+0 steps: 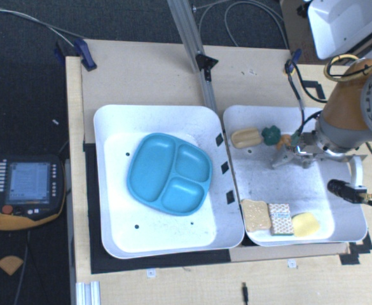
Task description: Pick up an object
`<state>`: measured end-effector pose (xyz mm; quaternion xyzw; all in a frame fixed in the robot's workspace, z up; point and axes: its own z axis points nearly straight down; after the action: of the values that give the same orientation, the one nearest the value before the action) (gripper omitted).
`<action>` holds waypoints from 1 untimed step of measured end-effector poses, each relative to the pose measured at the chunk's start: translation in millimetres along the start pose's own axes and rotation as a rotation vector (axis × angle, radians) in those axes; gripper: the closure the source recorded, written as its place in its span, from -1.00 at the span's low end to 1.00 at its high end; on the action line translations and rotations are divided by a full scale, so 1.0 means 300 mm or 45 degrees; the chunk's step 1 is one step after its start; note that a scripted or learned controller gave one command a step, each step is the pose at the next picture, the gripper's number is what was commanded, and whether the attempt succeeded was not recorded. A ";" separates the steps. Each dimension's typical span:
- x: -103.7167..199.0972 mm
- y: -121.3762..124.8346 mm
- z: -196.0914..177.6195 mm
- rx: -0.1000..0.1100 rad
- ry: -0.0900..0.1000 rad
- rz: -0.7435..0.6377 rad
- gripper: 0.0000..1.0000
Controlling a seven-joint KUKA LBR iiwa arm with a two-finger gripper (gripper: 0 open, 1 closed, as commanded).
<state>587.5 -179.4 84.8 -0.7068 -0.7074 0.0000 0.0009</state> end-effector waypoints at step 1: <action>-0.004 0.005 -0.045 -0.008 -0.004 0.000 1.00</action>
<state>589.2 -180.6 98.3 -0.7068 -0.7074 -0.0011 -0.0026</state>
